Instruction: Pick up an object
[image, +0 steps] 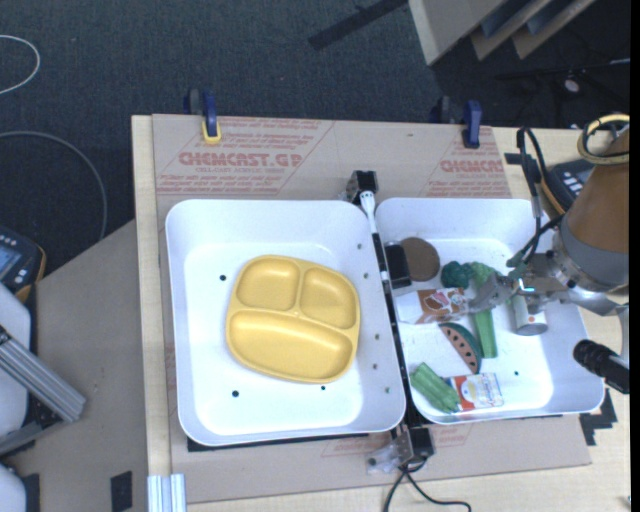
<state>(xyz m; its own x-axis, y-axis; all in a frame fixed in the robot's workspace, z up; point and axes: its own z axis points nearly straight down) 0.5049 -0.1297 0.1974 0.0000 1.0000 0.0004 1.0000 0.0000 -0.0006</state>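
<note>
The robot's grey, rounded metal arm (598, 255) wore 1 broad orange band (605, 205) above the wrist. A thin black cable (532, 170) looped alongside it. The silver-grey metal gripper (490, 291) ended in 2 slim fingers, with a small silver cylinder (528, 313) fitted beneath.

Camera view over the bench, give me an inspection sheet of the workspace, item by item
Surface: bench board printed Chemcast, bearing the left bin and right bin side by side.
Job's things: right bin holds a brown round piece, a dark green piece, a green stick, a watermelon slice, a light green piece and printed cards.
Clutter: yellow divided plate in the left bin.
Grippers: gripper low over the right bin; grasp unclear.
Cables: black cable by the arm, white cable on the floor.
Surroundings: two blue clamps at the board's far edge, dark carpet.
</note>
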